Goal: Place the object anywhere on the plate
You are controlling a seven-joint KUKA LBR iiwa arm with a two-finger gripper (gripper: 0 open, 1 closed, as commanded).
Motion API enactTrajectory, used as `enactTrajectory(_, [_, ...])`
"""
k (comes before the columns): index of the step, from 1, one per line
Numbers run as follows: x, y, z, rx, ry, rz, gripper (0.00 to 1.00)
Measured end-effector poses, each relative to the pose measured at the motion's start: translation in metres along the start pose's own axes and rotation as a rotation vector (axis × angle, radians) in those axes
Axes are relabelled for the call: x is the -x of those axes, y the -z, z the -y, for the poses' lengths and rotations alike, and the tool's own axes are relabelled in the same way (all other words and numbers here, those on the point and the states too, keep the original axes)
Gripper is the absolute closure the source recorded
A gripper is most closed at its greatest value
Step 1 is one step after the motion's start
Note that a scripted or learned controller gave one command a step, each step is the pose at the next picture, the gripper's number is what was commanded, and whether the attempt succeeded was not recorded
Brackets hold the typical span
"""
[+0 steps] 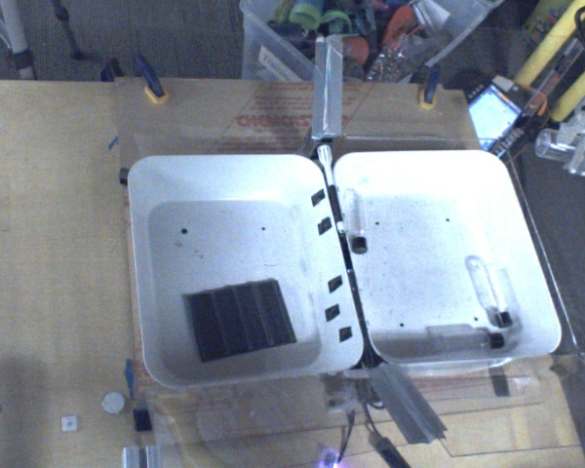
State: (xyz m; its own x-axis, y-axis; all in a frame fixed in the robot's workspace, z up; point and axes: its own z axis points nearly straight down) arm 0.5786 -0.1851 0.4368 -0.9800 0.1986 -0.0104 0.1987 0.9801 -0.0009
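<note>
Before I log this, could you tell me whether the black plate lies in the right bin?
No, the black plate lies flat in the left bin.

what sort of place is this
Probably a lab test bench: a left white bin and right white bin set side by side on a wooden benchtop, a clamp at its back, and a clear tub of jumbled colourful objects behind.

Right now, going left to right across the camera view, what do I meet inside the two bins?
Left bin wall → black ribbed plate → wall where the bins meet → small clear piece with a black tip → upright clear tube with a black cap → right bin wall.
</note>
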Motion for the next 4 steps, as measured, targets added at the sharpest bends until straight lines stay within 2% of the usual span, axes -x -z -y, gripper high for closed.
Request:
enactTrajectory(1, [0.028,0.000,-0.076,0.003,0.555,0.002,1.00])
enactTrajectory(2, [0.083,0.000,-0.037,0.003,0.732,0.002,1.00])
enactTrajectory(3, [0.062,0.000,-0.138,0.007,0.995,-0.004,1.00])
enactTrajectory(4, [0.070,-0.001,-0.066,0.006,1.389,0.001,1.00])
